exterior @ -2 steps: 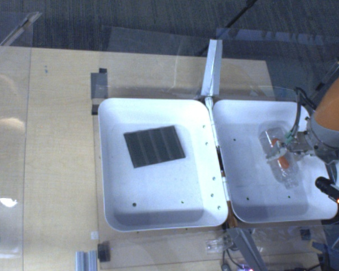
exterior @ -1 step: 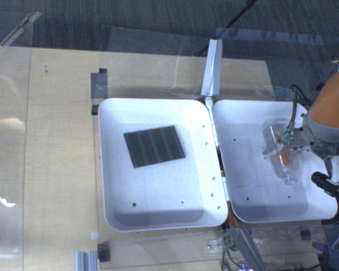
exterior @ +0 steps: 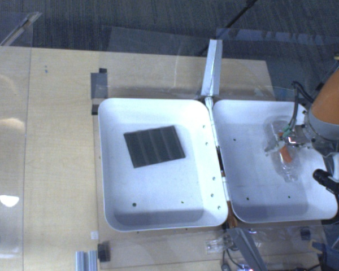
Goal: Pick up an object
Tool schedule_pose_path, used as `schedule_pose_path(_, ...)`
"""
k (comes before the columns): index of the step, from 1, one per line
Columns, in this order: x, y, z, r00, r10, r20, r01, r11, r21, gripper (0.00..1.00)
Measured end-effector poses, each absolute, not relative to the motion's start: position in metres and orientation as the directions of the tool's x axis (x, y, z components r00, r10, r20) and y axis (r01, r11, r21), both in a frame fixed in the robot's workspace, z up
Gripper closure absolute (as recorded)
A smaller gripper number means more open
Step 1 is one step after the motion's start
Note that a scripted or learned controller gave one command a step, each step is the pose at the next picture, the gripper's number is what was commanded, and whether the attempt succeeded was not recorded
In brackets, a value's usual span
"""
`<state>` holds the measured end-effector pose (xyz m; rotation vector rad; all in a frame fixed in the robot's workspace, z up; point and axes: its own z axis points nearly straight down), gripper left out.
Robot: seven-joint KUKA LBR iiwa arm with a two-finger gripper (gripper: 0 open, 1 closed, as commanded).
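Gripper (exterior: 287, 143) sits low over the right bin (exterior: 254, 208), at its right-centre; blurred, so I cannot tell how it is set or whether it grips anything. A clear, glassy object (exterior: 288, 165) with an orange-red fleck lies directly beneath and touching the tool tip, extending toward the bin's near side. Arm (exterior: 330, 109), orange band visible, enters from the right edge. Left bin (exterior: 118, 208) adjoins the right one along a central seam and holds a dark ribbed pad (exterior: 154, 145), lying flat, well apart from the tool.
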<state>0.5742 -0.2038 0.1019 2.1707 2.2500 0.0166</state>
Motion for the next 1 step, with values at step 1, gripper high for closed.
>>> schedule_pose_path(1,0.6476,-0.1190,0.2227,-0.244,0.970,-0.003,0.970,0.244,0.007,1.00)
